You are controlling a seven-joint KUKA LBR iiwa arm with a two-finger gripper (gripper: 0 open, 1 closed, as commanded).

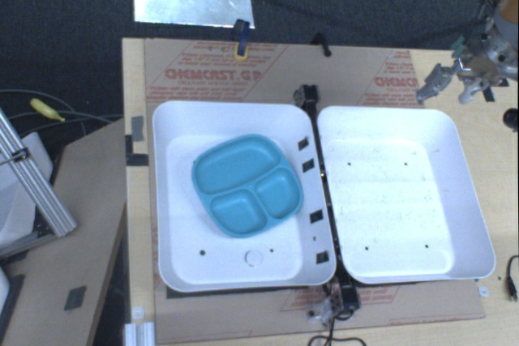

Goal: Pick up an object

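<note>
"CHEMCAST" board [212,74] beneath bins

You are looking at a robotics lab: white bins [381,126] clamped on a protective-papered board [227,69], aluminium framing [32,182], loose cables [73,119].
</note>
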